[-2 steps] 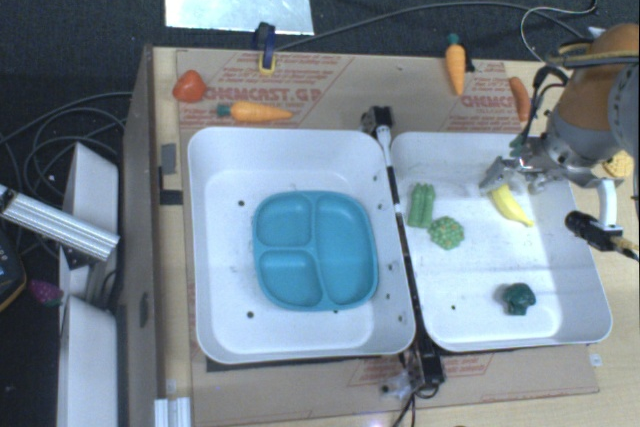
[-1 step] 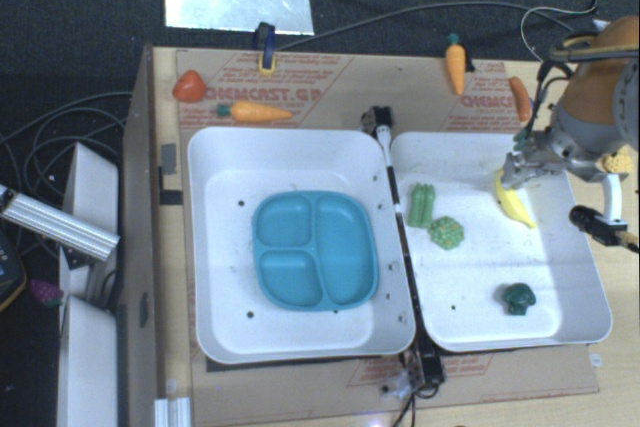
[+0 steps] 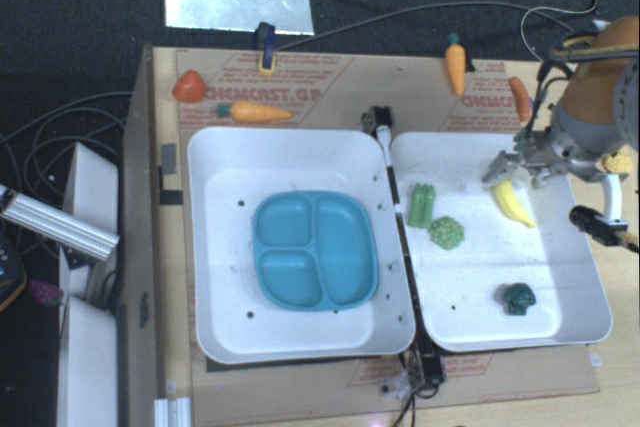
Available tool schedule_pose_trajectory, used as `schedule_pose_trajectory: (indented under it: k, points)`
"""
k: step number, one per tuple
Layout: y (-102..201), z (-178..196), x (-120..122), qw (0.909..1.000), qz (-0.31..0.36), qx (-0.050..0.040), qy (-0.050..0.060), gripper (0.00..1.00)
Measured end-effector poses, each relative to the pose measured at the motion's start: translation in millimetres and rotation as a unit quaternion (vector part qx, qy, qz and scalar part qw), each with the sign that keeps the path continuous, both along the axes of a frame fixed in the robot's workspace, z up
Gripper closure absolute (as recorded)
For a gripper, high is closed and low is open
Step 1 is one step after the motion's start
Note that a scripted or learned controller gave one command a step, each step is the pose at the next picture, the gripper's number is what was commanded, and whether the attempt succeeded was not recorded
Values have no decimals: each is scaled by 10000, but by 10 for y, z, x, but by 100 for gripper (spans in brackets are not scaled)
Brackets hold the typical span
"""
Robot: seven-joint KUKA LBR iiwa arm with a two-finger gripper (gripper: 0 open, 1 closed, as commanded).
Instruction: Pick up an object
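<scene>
In the right bin (image 3: pixel 575 315) lie a yellow banana (image 3: pixel 515 205), a light green ridged vegetable (image 3: pixel 421 204), a broccoli floret (image 3: pixel 446 233) and a dark green leafy piece (image 3: pixel 518 297). My gripper (image 3: pixel 520 173) hangs over the bin's far right part, just above the banana's upper end. Its fingers (image 3: pixel 497 171) stand spread and open, with nothing held between them. The banana rests on the bin floor, its top partly hidden beneath the gripper.
The left bin (image 3: pixel 230 165) holds a blue divided plate (image 3: pixel 314 249). On the cardboard behind the bins lie a tomato (image 3: pixel 189 86), an orange carrot (image 3: pixel 250 112), two more carrots (image 3: pixel 456 65) (image 3: pixel 520 98) and a yellow clamp (image 3: pixel 266 50). Cables run past the right bin's edge.
</scene>
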State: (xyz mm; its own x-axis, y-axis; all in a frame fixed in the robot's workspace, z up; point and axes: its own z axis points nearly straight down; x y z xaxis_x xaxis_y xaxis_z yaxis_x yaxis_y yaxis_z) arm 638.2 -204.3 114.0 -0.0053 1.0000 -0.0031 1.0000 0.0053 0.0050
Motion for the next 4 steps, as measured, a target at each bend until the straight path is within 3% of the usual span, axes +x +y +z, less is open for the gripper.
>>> schedule_pose_trajectory:
  k: [1, 2, 3, 4]
  points:
    - [-20, -134, 52, 10000, -5, 6, 11, 0]
    - [-22, -16, 66, 10000, 11, -4, -11, 100]
    - [-21, -18, 64, 10000, 14, -5, -8, 0]
    - [-18, -292, 169, 10000, -1, 7, 14, 0]
